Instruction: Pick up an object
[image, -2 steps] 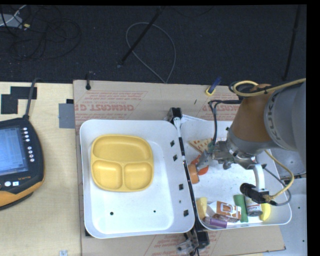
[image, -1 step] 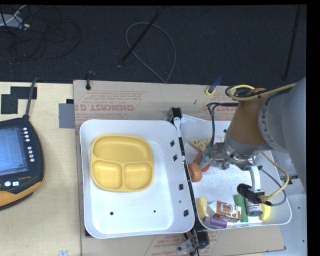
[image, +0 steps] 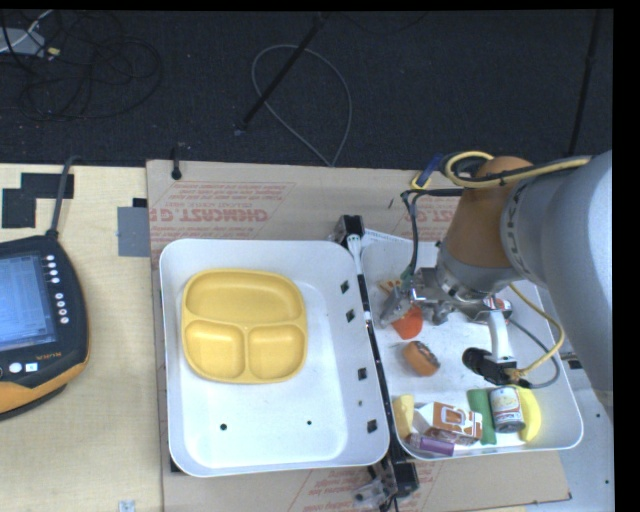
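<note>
The tool (image: 412, 298), centre-right, hangs over a small orange toy (image: 407, 323); its spread I cannot tell. The toy is probably light and stiff, so pinch across its middle.

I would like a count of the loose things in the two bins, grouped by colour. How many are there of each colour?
Yellow: 3 (divided plate, banana, yellow piece)
Orange to brown: 2 (orange piece, brown-orange piece)
Green: 1 (green piece)
Purple: 1 (purple piece)
White with red: 2 (box, can)
Total: 9
</note>
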